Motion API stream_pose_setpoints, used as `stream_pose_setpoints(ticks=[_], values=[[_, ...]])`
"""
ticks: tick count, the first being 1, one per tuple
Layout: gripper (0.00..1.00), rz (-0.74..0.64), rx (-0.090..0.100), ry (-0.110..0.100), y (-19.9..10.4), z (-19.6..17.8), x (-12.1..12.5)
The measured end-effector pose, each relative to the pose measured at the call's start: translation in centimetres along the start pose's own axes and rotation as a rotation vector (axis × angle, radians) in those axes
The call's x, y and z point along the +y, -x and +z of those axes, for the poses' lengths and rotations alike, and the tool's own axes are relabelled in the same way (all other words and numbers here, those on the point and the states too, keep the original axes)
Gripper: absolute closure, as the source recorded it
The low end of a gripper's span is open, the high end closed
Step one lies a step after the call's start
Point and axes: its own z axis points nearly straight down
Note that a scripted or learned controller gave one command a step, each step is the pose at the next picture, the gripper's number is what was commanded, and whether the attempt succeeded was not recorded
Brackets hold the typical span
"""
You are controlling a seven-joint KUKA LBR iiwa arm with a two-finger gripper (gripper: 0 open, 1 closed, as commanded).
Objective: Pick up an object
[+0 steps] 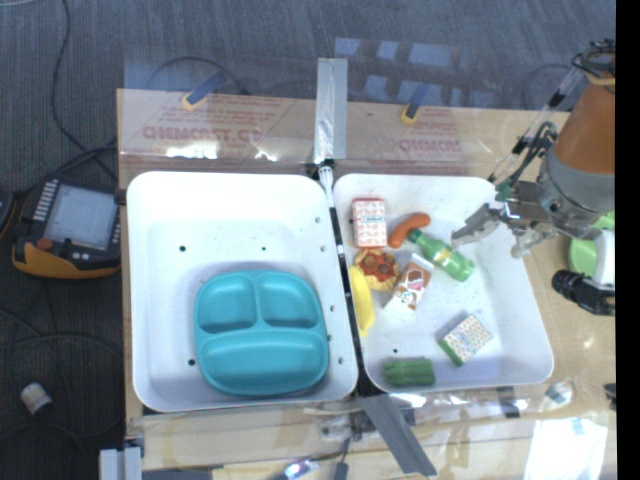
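From the overhead camera, my pincer hangs spread wide with nothing in it, over the right bin near its right wall. The green bottle lies just beside it, touching the orange sausage and the small carton. I judge a descent there could nudge those neighbours or let the round bottle roll free.

Dark grey carpeted floor crossed by thin cables – light wooden tabletop under clear plastic sheeting, orange-edged handheld control pendant lying at left.
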Motion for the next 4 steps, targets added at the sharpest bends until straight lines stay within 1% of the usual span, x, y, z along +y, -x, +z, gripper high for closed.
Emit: stream_pose_setpoints(ticks=[1,2,3,4], values=[[0.0,0.134,0.001,-0.001,-4.2,10.4,9.3],[0.0,-0.083,-0.003,0.01,-2.2,15.4,12.1],[0.0,-0.096,-0.003,0.011,-6.8,15.3,11.8],[1.0,-0.097,-0.006,0.016,-6.8,14.0,11.9]])
